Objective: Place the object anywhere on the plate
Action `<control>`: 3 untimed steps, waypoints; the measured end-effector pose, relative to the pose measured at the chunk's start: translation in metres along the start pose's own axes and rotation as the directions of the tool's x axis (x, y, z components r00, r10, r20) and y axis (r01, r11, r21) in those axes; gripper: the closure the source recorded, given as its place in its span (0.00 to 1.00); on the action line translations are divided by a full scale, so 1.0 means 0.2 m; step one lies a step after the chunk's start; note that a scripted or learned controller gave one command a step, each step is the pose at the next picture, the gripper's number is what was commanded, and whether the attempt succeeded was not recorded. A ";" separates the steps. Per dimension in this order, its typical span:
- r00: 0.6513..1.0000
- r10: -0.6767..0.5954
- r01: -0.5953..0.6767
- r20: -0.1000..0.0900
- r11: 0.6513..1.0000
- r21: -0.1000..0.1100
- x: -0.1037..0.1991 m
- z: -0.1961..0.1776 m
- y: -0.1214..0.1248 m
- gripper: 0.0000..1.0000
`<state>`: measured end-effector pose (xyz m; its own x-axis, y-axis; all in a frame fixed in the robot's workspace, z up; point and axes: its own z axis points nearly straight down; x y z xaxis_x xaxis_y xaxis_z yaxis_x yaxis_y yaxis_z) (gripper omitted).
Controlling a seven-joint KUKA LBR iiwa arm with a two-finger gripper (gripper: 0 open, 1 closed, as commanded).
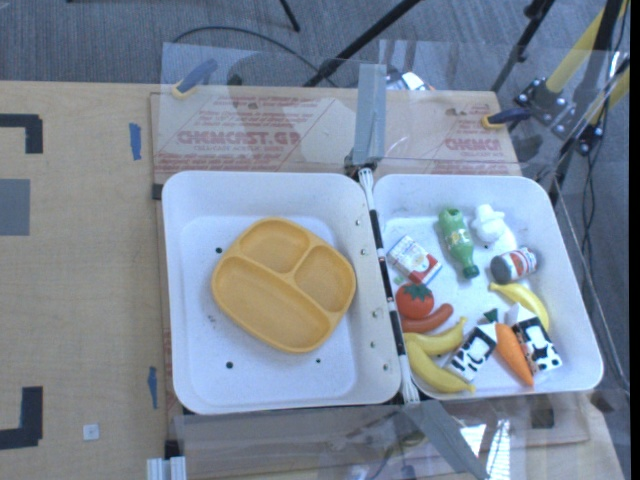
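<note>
At the near edge of the right bin (588, 340), a pair of yellow bananas (436, 354) lies curved, its long axis running from the near side up toward the divider between the bins. Just beside it sit a black-and-white carton (471, 354), an orange carrot (514, 354) with its tip pointing to the near edge, and a second black-and-white block (540, 348). A little farther in, a red sausage (430, 318) lies under a tomato (415, 297), and a single banana (522, 301) slants toward the right wall. Beyond these are a red-and-white can (513, 265) on its side and a small packet (411, 257). A green bottle (458, 241) lies down, its long axis running near to far, with a white lump (490, 226) at the far side.

Which of these is the task's object cannot be told; all lie in the right bin. The yellow plate (284, 284), three-sectioned, sits in the middle of the left bin (182, 298), apart from them all.
</note>
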<state>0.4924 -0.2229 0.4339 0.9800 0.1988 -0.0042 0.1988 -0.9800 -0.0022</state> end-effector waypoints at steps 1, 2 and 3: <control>1.000 -0.001 0.001 0.001 1.000 -0.001 0.01 -0.05 0.00 1.00; 1.000 -0.002 0.002 0.002 1.000 -0.002 0.01 -0.09 0.00 1.00; 1.000 -0.003 0.003 0.003 1.000 -0.003 0.02 -0.14 0.01 1.00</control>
<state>0.4958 -0.2236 0.4623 0.9794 0.2017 -0.0073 0.2017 -0.9795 0.0007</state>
